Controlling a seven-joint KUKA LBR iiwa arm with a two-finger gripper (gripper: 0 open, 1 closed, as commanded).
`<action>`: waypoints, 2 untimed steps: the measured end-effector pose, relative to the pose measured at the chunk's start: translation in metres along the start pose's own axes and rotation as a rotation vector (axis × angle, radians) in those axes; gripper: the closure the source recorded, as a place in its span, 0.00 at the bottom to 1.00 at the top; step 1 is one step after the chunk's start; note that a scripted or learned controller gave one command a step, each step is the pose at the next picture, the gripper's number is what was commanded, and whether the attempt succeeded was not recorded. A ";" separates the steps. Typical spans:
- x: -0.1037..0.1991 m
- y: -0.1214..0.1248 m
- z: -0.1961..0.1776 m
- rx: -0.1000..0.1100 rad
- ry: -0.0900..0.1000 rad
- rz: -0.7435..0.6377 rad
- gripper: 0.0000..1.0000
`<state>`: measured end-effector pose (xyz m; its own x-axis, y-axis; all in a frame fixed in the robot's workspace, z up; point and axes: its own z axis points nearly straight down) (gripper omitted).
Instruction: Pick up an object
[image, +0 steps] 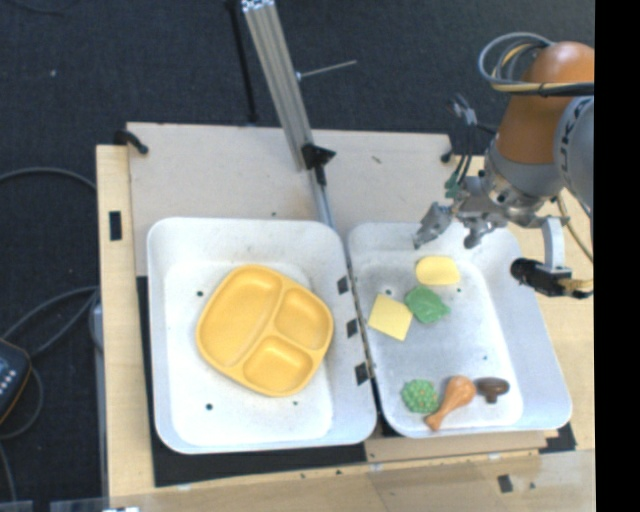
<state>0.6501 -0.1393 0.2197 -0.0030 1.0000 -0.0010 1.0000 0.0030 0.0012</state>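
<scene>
Hovering over the right bin's (520, 330) far edge, my gripper (452, 229) was spread open, holding nothing. Yellow block (438, 270) lay just below it, with a green piece (428, 305) and yellow slice (390, 318) beside. Yellow plate (264, 328) sat in the left bin (175, 300).

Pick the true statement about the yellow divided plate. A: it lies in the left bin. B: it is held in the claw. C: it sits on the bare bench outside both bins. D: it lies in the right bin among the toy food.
A: the yellow divided plate lies flat inside the left bin, while the toy food pieces sit in the right bin, below the claw.
</scene>
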 end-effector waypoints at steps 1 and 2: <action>0.000 0.000 0.000 0.000 -0.001 0.000 0.00; -0.006 -0.010 0.055 0.006 -0.001 0.003 0.00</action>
<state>0.6405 -0.1458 0.1642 0.0005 1.0000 -0.0018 1.0000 -0.0005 -0.0043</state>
